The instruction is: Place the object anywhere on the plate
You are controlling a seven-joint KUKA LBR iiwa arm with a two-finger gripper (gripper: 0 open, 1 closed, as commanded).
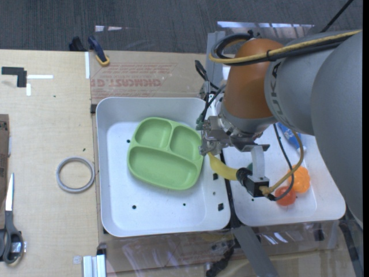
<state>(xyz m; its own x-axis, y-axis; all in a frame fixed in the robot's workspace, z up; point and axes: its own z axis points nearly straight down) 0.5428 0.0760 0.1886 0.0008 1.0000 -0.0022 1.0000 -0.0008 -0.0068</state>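
Observation:
A green divided plate [164, 152] lies in the left white bin [105, 172], towards its right half. My gripper [207, 150] hangs at the plate's right edge, over the wall between the two bins. It is shut on a yellow curved object [222, 169], which trails down and right from the fingers, above the bin divider. The grey arm and its orange band cover much of the right bin [326, 203].
An orange and red object [295, 184] rests in the right bin near a black cable end. Outside the bins on the left bench lie a tape ring [75, 173] and scissors [10, 235]. A cardboard sheet [144, 79] lies behind the left bin.

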